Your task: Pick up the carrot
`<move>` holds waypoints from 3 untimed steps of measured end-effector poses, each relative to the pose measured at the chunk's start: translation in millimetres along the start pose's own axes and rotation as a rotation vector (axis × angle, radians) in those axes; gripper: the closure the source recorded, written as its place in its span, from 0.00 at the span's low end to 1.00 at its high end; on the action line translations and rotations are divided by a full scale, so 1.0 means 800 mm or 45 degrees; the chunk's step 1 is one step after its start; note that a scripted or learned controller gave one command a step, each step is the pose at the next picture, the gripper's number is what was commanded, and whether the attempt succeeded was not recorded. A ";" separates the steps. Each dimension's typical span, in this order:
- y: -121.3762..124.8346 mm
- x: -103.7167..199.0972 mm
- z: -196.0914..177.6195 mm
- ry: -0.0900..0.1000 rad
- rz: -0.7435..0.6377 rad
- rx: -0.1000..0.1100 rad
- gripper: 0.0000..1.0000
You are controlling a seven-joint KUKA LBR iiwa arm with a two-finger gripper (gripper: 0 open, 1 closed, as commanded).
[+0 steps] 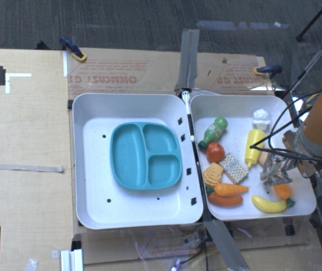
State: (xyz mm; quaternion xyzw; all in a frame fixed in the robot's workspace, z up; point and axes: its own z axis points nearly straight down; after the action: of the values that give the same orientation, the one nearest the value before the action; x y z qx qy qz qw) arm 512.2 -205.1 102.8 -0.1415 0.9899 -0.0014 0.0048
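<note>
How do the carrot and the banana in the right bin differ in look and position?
The carrot is orange with a green stub and tapers to a point; the banana is yellow and curved. The carrot lies near the bin's middle, beside a red piece and the waffle; the banana lies nearer the right bin's front right corner, below the gripper. Both lie flat, roughly crosswise.

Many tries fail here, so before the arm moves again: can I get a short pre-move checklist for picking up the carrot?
1. Carrot in view, lying in the right bin: ok.
2. Tool over the carrot: not ok, it sits to the right, nearer the banana.
3. Carrot free of neighbours: not ok, it lies against a red piece and the waffle.
4. Tool carrying nothing: cannot tell.
5. Cables clear of the path: cannot tell.
</note>
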 end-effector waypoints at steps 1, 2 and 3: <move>0.000 0.000 0.000 0.000 0.000 0.000 0.00; 0.000 -0.004 -0.013 -0.007 -0.003 0.003 1.00; 0.000 -0.004 -0.013 -0.007 -0.003 0.003 0.00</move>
State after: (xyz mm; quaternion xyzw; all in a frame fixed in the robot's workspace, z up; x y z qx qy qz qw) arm 514.8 -204.2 113.0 -0.1424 0.9898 -0.0021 0.0076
